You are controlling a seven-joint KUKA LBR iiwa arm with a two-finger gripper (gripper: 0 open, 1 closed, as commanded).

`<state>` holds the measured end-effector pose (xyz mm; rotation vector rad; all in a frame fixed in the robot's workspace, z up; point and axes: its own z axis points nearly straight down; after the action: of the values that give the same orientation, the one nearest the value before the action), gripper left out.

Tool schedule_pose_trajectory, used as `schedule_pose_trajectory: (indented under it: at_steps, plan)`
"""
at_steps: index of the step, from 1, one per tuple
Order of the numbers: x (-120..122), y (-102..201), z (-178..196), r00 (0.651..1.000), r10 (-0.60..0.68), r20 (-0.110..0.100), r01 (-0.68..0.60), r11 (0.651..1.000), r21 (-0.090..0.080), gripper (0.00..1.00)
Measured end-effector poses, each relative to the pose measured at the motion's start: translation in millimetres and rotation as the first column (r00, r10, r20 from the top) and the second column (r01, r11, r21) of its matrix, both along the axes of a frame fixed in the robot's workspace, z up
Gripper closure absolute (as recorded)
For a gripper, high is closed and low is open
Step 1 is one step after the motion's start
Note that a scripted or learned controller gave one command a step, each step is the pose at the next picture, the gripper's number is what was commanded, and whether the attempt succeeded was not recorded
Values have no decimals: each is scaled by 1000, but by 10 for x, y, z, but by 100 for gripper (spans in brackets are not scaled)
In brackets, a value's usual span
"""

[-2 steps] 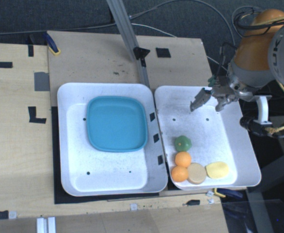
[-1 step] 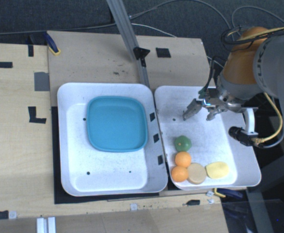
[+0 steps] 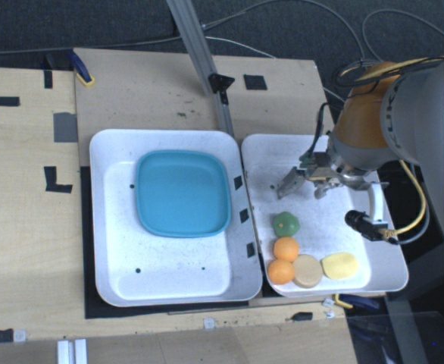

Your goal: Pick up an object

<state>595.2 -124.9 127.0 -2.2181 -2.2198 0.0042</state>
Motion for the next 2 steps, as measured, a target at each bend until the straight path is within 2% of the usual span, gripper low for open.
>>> schedule_pose_trajectory:
  at_steps: [1, 2]
  plan:
    - [9, 0, 121, 1000, 0, 3, 0, 1000, -1, 100]
    - [23, 43, 547, 1000, 0, 7, 0, 1000, -1, 100]
